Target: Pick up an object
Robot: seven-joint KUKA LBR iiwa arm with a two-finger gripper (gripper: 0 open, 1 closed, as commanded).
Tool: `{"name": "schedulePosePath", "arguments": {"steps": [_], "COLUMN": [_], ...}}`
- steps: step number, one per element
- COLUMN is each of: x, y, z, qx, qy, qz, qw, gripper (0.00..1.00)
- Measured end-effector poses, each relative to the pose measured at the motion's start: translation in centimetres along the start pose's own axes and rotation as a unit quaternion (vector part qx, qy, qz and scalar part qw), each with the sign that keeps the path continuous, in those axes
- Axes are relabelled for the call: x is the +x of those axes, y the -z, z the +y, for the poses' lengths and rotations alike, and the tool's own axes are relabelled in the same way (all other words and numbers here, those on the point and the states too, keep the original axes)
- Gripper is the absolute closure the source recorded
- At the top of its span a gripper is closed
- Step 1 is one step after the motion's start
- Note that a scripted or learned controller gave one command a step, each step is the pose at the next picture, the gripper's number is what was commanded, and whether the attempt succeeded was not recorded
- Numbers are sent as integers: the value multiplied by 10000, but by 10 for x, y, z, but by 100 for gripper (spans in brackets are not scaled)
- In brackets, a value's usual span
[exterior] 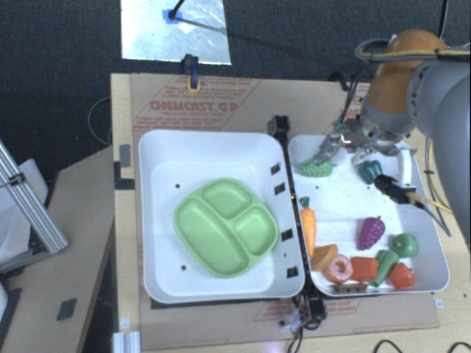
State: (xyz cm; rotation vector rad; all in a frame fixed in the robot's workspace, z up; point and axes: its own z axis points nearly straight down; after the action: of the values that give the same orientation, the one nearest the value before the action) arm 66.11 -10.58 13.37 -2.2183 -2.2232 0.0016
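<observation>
at the upper right of the frame the arm reaches in over the right bin, and its gripper comes down at the bin's upper left corner, right on a green leafy toy. the fingers look narrow, with their tips at the toy's top edge, but i cannot tell if the toy is truly between them or just touched, so i would not call it held. the toy lies close against the bin's back wall and near the divider between the bins. a teal piece sits just beside it to the right. lower in the bin lie a carrot, a donut, purple grapes and a cluster of red and green toys, all well apart from the gripper. the left bin bears a green tray. my guess is that the risk lies in the corner: a grip on the thin, soft edge of the toy could slip as the arm lifts, and the wall so near may block one finger from closing cleanly or may catch the toy and drag it loose. the tilt of the fingers adds to that, since a slanted pinch tends to squeeze a thing out.
</observation>
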Motion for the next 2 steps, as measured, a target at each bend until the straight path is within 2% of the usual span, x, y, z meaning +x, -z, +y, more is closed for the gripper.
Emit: {"name": "schedulePosePath", "arguments": {"steps": [1,2], "x": [0,0], "y": [-51,-38], "z": [0,0], "qx": [-2,35], "qy": [5,12], "qz": [-1,7], "qw": [10000,10000], "gripper": [0,100]}}
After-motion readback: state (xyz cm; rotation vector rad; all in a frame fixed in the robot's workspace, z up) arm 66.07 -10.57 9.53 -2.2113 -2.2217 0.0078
